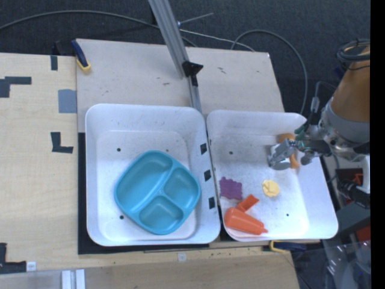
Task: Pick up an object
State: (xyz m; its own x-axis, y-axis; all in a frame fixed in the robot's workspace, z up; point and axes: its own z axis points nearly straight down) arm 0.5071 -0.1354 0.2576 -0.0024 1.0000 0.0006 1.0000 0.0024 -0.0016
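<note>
A small orange object [293, 151] sits at the gripper [283, 157] near the right bin's [319, 218] far right edge; whether the jaws clamp it cannot be told. The yellow piece [271, 188], purple block [230, 188] and orange carrot [243, 221] lie nearer the front edge, so no pick is confirmed.

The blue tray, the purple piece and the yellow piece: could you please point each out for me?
blue tray [157, 191], camera view, its centre divider.
purple piece [230, 188], camera view, its middle.
yellow piece [271, 188], camera view, its top.
</note>
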